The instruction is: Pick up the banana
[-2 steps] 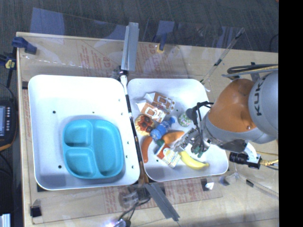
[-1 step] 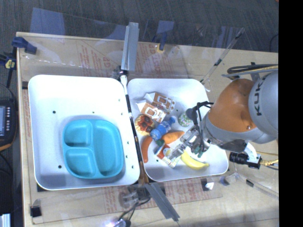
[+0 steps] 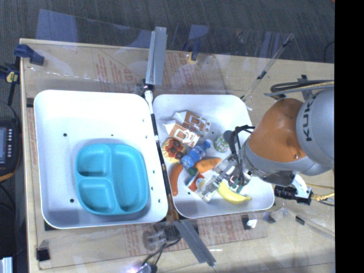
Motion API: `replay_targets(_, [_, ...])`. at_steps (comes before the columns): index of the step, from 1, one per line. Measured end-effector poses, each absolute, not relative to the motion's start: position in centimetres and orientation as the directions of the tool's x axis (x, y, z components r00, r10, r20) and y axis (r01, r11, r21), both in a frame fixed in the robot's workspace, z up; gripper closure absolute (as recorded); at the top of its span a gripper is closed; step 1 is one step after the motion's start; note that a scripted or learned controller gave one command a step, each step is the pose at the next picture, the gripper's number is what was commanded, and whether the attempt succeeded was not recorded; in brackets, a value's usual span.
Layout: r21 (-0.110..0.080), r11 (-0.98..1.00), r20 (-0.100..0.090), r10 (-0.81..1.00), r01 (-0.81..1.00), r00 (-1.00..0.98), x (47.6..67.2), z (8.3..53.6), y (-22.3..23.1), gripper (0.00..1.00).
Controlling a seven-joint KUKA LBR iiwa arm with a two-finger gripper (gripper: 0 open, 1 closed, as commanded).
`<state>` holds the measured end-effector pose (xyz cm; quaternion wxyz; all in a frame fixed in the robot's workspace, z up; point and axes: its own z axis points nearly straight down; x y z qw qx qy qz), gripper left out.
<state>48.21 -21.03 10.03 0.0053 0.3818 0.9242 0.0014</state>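
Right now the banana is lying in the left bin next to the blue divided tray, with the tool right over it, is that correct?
Not quite. The camera view shows the banana in the right bin, at its near right corner, among the other items. The blue divided tray sits by itself in the left bin. The tool is indeed close above the banana.

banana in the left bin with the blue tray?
No, the banana lies in the right bin near its front edge, while the blue tray sits in the left bin.
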Motion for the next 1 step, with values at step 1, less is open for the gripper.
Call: replay_targets(1, [0.008,0.713,-0.008,0.702,0.701,-0.713,48.36,11.12,-20.89,1.0])
